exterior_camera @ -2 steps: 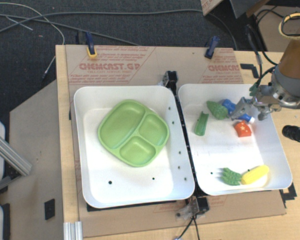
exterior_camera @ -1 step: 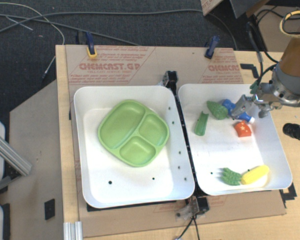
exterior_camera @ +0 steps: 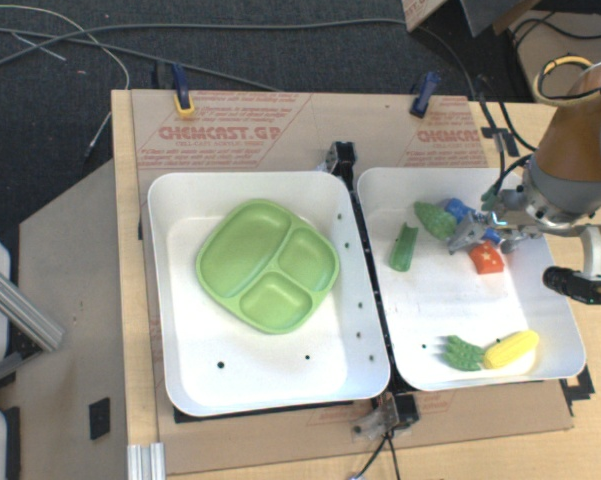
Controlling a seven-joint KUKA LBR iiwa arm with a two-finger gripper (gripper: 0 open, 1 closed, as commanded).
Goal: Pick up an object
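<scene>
The right bin (exterior_camera: pixel 430 308) holds several small toys. A green stick-shaped piece (exterior_camera: pixel 403 248) lies near its left wall. At the bin's back, a leafy green toy (exterior_camera: pixel 436 218) lies beside a blue piece (exterior_camera: pixel 458 209). A red-orange toy (exterior_camera: pixel 487 260) sits just right of them. Near the front rim lies a yellow corn cob (exterior_camera: pixel 512 348) with a green husk (exterior_camera: pixel 464 353). My gripper (exterior_camera: pixel 483 234) reaches in from the right and hangs low over the blue and red-orange pieces, partly hiding them. I see nothing held in it.
The left bin (exterior_camera: pixel 180 358) carries a light green divided plate (exterior_camera: pixel 268 265). A black clamp (exterior_camera: pixel 341 156) sits between the bins at the back. The grey and orange arm (exterior_camera: pixel 572 163) covers the right bin's back right corner.
</scene>
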